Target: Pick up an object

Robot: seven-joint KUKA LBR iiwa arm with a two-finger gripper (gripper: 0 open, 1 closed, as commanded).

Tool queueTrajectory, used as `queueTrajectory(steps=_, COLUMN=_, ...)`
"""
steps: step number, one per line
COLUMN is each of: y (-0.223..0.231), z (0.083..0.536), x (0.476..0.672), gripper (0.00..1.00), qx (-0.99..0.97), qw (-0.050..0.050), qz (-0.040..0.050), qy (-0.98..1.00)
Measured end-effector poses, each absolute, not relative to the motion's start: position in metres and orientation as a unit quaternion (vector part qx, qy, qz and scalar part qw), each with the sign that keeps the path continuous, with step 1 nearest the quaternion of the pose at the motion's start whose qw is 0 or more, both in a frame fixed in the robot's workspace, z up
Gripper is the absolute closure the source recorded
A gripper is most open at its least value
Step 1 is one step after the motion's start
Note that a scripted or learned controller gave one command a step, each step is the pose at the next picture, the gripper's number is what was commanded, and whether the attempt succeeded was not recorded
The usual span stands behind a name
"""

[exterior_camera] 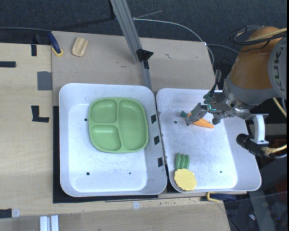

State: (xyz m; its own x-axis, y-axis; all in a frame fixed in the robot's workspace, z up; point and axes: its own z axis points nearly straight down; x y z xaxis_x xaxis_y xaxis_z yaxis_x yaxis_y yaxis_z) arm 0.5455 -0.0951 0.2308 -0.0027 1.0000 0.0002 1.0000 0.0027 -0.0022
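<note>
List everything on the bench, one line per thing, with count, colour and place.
bins: 2, white, side by side on the bench
divided plate: 1, light green, in the left bin
toy carrot: 1, orange, upper part of the right bin, under the gripper
yellow-and-green toy: 1, front edge of the right bin
tan block: 1, on the bench behind the left bin
gripper: 1, dark, over the carrot
arm: 1, grey and orange, at right

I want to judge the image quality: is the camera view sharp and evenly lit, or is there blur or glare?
Camera view: soft overall, no strong glare; light is even, with faint shadows inside the white bins. The hand over the orange carrot is small and slightly blurred; the green plate reads clearly.
</note>
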Motion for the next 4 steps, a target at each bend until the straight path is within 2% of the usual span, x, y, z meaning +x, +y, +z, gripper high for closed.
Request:
queueTrajectory(steps=1, y=-0.095, z=0.231, x=0.546, gripper=0.0, qx=-0.706, qw=0.001, qz=0.0006, qy=-0.708)
queueTrajectory(steps=3, y=-0.108, z=0.121, x=0.528, gripper=0.0, qx=-0.707, qw=0.003, qz=0.0026, qy=-0.707)
queueTrajectory(steps=4, y=-0.108, z=0.088, x=0.528, gripper=0.0, qx=-0.707, qw=0.0, qz=0.0008, qy=-0.707)
